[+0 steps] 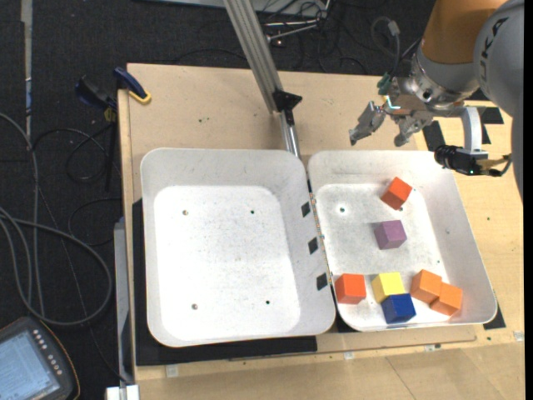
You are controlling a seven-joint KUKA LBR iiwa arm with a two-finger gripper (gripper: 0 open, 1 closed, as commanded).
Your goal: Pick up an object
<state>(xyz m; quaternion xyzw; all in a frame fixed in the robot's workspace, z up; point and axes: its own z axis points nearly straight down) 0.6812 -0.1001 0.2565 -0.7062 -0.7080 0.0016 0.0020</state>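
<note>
The blue cube (399,307) sits nearest, at the right bin's (475,248) front edge, touching one yellow cube (387,286). Four orange blocks: one (351,287) front-left, two touching (438,291) front-right, one (397,192) tilted near the back. One purple cube (390,234) sits mid-bin, slightly turned. The gripper (388,128) hovers behind the bin, fingers spread, holding nothing.

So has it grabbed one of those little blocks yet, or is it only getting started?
Nothing looks done yet. The gripper hangs open above the far edge of the right bin, with nothing between its fingers. All the blocks lie in that bin, including the orange block nearest the gripper and the purple block. Left to do: come down, close on one, lift it.
</note>
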